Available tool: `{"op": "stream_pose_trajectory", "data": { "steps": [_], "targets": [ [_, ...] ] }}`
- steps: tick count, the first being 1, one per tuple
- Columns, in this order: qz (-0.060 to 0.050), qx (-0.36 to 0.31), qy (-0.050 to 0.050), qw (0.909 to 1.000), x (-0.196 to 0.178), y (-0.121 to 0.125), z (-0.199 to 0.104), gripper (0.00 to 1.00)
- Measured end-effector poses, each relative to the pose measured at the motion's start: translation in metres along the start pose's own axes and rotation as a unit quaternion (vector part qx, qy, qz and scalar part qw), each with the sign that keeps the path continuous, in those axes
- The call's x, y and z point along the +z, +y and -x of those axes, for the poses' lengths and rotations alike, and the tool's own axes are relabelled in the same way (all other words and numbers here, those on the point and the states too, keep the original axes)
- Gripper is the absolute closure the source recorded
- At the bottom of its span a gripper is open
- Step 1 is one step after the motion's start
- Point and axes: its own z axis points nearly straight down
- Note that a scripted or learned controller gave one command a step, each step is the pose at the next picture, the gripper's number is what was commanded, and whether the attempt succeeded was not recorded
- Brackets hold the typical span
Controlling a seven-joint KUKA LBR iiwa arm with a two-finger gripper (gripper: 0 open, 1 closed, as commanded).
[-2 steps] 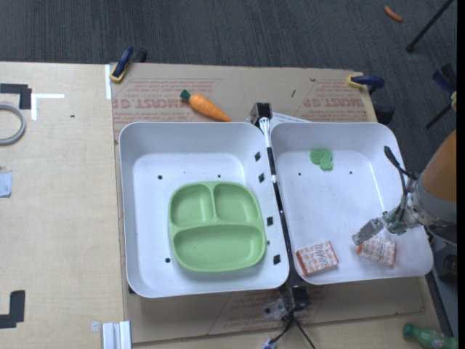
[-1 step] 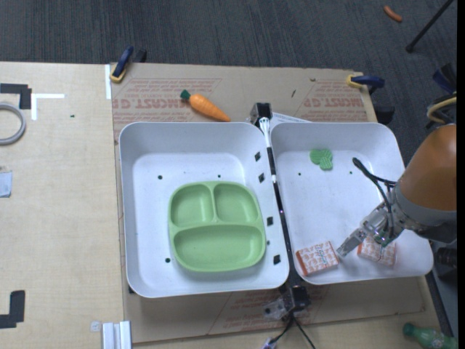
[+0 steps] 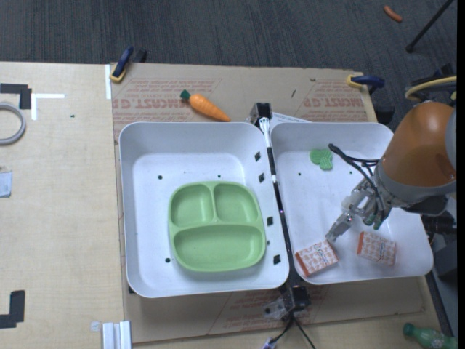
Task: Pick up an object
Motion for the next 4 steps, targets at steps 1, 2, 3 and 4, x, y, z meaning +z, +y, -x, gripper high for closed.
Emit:
{"op": "stream_pose_trajectory", "data": {
  "steps": [1, 2, 3, 4],
  "targets": [
    [0.000, -0.103, -0.001, 0.9947, 0.000, 0.045, 0.045, 0.00],
    [0.001, -0.265, -0.001, 0.9642, 0.000, 0.082, 0.084, 0.00],
    [0.000, -0.160, -0.001, 0.9871, -0.074, 0.062, 0.105, 0.00],
    [0.000, -0.090, 0.001, 0.9959, -0.040, 0.024, 0.014, 0.00]
  ]
}}
